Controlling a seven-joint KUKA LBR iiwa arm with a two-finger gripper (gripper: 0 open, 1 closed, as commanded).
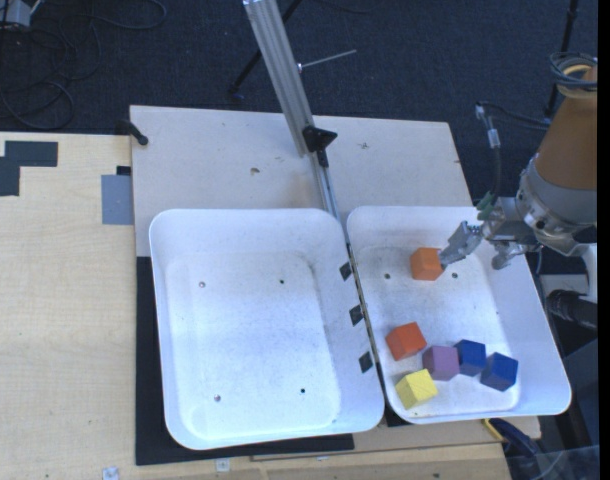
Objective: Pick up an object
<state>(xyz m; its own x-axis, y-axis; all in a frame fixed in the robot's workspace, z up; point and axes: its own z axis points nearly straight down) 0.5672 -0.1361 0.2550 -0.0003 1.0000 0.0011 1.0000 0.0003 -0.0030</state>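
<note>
Where fingers of gripper (477,245) spread open beside orange cube (426,264): touching, not gripping. Cube squarish, no long axis, no writing legible.

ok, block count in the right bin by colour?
Orange foam cubes: 2 — one by the claw, one lower down
Blue foam cubes: 2
Purple foam cube: 1
Yellow foam cube: 1
Total: 6, all in the right white bin
</note>
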